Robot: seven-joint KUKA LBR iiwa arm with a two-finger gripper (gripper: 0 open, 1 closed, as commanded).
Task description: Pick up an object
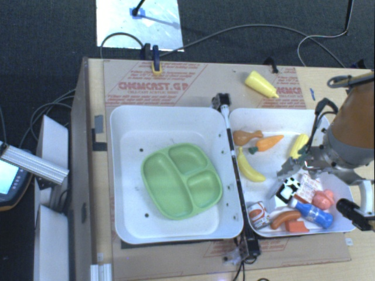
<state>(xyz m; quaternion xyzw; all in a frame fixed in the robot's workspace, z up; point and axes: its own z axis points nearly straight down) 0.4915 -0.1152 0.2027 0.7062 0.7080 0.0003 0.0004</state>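
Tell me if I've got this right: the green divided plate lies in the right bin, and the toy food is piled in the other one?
Not quite. The camera view shows the green divided plate in the left bin; the toy food, such as the banana and carrot, lies in the right bin.

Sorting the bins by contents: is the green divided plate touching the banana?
Apart. The camera view shows the green divided plate in the left bin and the banana in the right bin, rims between them.

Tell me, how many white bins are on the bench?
2. The left shallow white plastic bin holds a green divided plate; the right shallow white plastic bin holds toy food. None seem hidden.
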